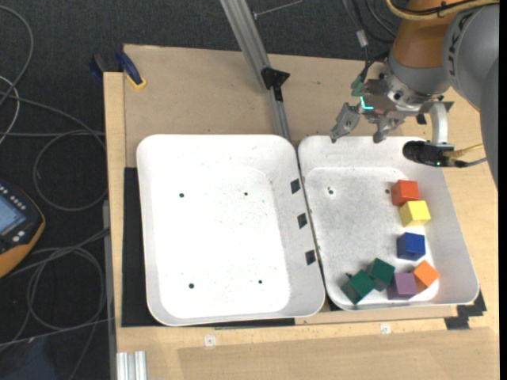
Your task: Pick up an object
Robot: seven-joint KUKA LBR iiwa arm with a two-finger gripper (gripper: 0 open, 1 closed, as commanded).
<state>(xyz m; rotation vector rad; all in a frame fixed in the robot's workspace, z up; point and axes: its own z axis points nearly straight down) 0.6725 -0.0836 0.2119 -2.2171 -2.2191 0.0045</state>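
Starting at the near edge of the right bin (317, 212): 2 dark green blocks (369, 279) lie touching each other against the near wall, with a purple block (405, 283) just beside them and an orange block (426, 273) tucked into the near right corner. Judgement: they bunch here because the shallow walls stop anything that slides. Further along the right wall sit a blue cube (410, 245), then a yellow cube (415, 212), then a red-orange cube (405, 191) touching the yellow one. The left half of this bin's floor is bare, as is the left bin (214, 228).

My claw (360, 129) hangs over the far edge of the right bin, near its far left corner, fingers spread apart with nothing between them. Judgement: an open, raised pose like this suits an approach, not a grasp.

No block is under me. The nearest candidate, the red-orange cube, lies nearer and to the right of the claw, well apart from it. The clustered 4 at the near edge are furthest off.
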